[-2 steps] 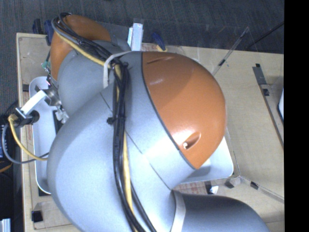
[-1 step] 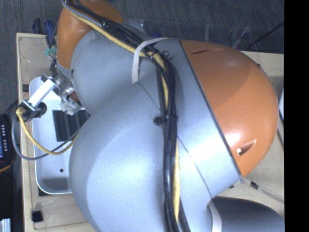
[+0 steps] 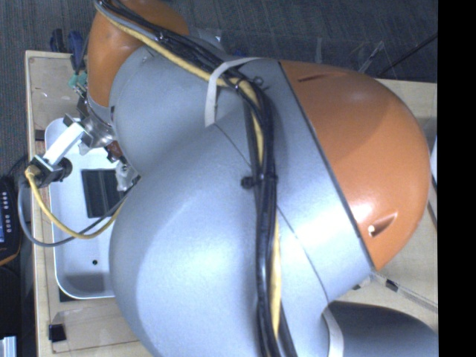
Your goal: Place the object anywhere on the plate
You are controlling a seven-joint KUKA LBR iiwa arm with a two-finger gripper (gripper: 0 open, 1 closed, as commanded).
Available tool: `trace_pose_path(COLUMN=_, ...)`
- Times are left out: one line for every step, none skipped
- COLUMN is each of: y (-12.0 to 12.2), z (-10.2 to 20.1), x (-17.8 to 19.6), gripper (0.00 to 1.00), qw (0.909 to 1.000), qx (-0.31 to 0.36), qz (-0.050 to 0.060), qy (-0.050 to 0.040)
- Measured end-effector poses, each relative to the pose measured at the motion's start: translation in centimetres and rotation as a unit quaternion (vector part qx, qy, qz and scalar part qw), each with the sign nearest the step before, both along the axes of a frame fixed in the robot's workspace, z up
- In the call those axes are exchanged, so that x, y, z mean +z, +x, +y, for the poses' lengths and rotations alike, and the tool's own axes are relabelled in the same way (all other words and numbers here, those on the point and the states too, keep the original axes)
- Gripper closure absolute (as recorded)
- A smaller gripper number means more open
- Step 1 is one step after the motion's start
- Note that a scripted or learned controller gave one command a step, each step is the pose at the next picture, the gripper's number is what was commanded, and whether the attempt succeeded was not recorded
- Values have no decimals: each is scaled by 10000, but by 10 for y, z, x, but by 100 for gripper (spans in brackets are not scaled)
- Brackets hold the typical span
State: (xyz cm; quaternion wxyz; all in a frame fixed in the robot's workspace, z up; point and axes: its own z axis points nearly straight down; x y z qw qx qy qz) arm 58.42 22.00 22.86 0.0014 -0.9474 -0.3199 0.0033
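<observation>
Object, as best I can judge, is the dark flat rectangle (image 3: 97, 192) lying on the floor of the left white bin (image 3: 82, 281), toward the bin's far half and apart from the near wall. It rests flat and nothing is touching it. At far left a yellow cable (image 3: 52, 225) loops out over the bin edge and back toward the wrist, slack, probably so the arm can turn freely. Just above the rectangle sits the gripper (image 3: 74, 143), low over the bin's far end and tipped toward the left. From this angle I cannot tell whether it is open or closed, and nothing is seen held in it. Moving right, the grey arm (image 3: 193, 259) stands between the camera and most of the bench (image 3: 44, 73) because it is folded back over itself to reach the left bin. A black cable bundle (image 3: 264, 199) runs down it, tied by a white strap (image 3: 216, 88) to keep it snug. Further right is the orange band (image 3: 364, 147). The arm covers so much that I cannot place the plate. My judgement is that the pick is not yet made, so the task is at an early stage.
</observation>
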Motion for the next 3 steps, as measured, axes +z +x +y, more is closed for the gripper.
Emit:
trace_pose_path(y=-2, z=-2, x=115, gripper=0, qw=9972, qx=-747, qz=-46, qy=1)
trace_pose_path(y=-27, z=-1, x=-42, gripper=0, qw=9953, qx=-966, qz=-2, qy=-22)
trace_pose_path(y=-40, z=-1, x=-54, gripper=0, qw=9973, qx=-737, qz=9, qy=-9)
